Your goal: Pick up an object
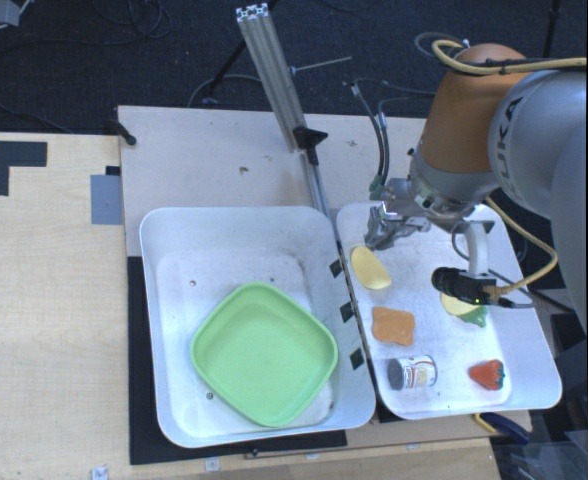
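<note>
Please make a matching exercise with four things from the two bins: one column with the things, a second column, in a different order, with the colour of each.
Things:
1. plate in the left bin
2. block in the right bin
3. can lying on its side
4. small piece by the right bin's near corner

Colours:
A. red
B. white with a dark end
C. light green
D. orange

Pairs: 1-C, 2-D, 3-B, 4-A
</note>
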Action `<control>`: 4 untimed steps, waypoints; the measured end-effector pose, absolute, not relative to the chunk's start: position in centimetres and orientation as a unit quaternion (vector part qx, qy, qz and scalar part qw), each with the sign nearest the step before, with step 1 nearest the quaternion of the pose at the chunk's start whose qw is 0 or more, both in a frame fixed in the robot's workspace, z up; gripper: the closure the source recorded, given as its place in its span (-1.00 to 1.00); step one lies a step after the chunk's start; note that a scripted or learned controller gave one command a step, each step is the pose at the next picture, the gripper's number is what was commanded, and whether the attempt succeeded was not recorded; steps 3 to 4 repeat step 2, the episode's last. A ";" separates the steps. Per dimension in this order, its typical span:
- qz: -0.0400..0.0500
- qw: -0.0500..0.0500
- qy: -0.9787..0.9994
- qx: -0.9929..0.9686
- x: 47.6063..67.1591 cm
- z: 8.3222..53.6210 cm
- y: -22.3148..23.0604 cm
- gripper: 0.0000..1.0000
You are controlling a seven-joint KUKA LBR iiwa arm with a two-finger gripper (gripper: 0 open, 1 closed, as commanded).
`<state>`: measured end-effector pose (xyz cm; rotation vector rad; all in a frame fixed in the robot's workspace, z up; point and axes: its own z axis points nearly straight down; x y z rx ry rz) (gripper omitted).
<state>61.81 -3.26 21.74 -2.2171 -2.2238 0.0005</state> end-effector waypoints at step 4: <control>0.000 0.000 -0.708 -0.706 62.8 23.3 5.5 1.00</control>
